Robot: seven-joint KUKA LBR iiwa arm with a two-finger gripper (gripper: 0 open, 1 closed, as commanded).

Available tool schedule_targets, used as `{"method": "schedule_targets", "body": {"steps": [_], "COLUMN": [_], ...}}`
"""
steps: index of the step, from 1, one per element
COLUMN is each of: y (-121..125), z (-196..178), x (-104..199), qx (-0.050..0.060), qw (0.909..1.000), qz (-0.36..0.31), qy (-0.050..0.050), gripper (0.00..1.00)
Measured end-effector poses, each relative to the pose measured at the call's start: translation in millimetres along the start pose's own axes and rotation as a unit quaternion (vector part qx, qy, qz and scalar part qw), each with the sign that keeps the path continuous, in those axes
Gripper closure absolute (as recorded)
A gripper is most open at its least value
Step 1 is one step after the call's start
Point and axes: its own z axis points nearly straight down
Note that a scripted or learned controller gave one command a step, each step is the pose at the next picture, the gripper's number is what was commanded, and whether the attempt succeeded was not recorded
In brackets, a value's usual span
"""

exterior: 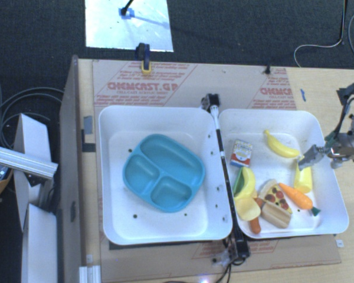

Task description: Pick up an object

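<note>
At right, the gripper [311, 155] reaches in over the right bin [318, 125], near its right wall, just above a pale yellow piece [303, 179]; cannot tell whether the fingers are apart or together, too small and blurred, and nothing shows between them. Right bin holds the toys, any one could be the pick: a yellow banana [281, 145], curved, lying toward the back; a small white carton [241, 153] with red and blue print, near the divider; a green-and-yellow wedge [244, 181] below the carton; a yellow rounded piece [246, 206] touching it; a pizza slice [272, 196] with red dots on a tan crust, resting on a tan block [275, 216]; an orange carrot [296, 196] with green tip, lying slantwise just beside the pizza; a small red-orange piece [255, 224] at the front edge. Items in the front half are bunched, touching one another; banana and carton sit apart from the bunch. Left bin [115, 128] holds a blue plate [163, 171] with three compartments, about centred. Both bins sit side by side on a cardboard sheet [165, 78] with red print, on the desk. Cables [20, 105] lie on the dark floor at left.
</note>
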Motion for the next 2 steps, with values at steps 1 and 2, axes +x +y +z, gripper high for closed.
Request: {"method": "schedule_targets", "body": {"steps": [1, 2], "y": [45, 46], "z": [159, 140], "x": [-27, -27], "qx": [0.003, -0.001], "qw": [1.0000, 1.0000], "qz": [0.001, 0.001], "qy": [0.000, 0.000], "gripper": [0.00, 1.00]}}
